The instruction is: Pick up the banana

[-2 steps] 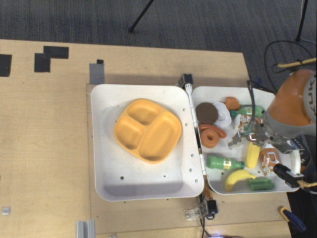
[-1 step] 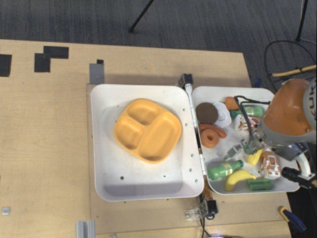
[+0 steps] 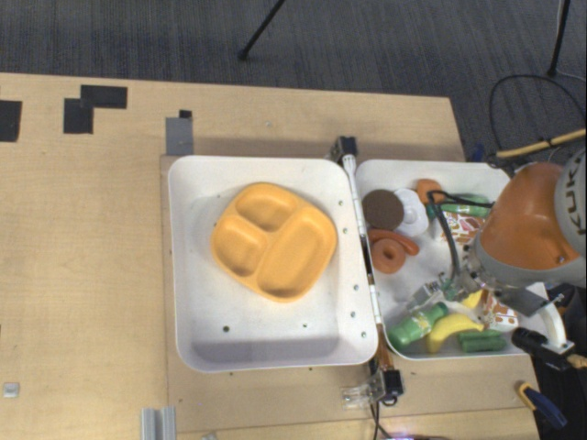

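**Banana not lifted yet — arm is hovering over the right bin**

Wooden bench under grey carpet, two white bins side by side; all the action is sitting in the right bin.

- Gripper: it's hanging low over the clutter at the near side of that bin, under the orange-banded wrist. The wrist is blocking most of the view, so you're not getting a read on the gripper's state — I can't tell whether it's released or clenched. Nothing is visibly held.
- Banana: it's lying in the right bin toward the near wall, just below the gripper. Small, curved, yellow, greenish at its left tip. It's looking like a toy, smooth-skinned, so I'm expecting it to slip if pinched off-centre.
- Around it: a green bottle-like item is touching its left end, a green block is sitting just at its right. Tight quarters.
- Further out: an orange ring and a brown disc are lying toward the far side, well apart from the banana.
- Left bin: it's holding a yellow divided plate, not involved.

Status as I'm judging it: approach roughly done, grasp and lift both remaining.
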You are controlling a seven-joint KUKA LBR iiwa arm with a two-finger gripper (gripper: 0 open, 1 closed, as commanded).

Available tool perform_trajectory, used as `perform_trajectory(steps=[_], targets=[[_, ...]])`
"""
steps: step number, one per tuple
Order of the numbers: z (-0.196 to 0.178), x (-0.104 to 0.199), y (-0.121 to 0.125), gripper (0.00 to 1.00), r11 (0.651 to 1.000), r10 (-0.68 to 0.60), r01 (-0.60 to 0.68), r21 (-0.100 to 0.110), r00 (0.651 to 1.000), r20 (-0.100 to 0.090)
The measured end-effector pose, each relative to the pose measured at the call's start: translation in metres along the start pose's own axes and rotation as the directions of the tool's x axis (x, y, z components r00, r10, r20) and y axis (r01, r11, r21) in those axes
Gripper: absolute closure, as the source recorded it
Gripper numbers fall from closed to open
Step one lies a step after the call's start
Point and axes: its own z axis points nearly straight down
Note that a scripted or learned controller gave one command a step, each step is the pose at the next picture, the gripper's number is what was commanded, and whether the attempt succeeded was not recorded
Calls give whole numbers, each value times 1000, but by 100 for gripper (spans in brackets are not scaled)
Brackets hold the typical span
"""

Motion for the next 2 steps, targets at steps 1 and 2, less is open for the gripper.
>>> perform_trajectory(steps=[1, 2], targets=[[-9, 1, 3, 100, 1000, -4, 4, -1, 1000, -4], [-96, 70, 30, 100, 996, -89, 89, 10, 996, -11]])
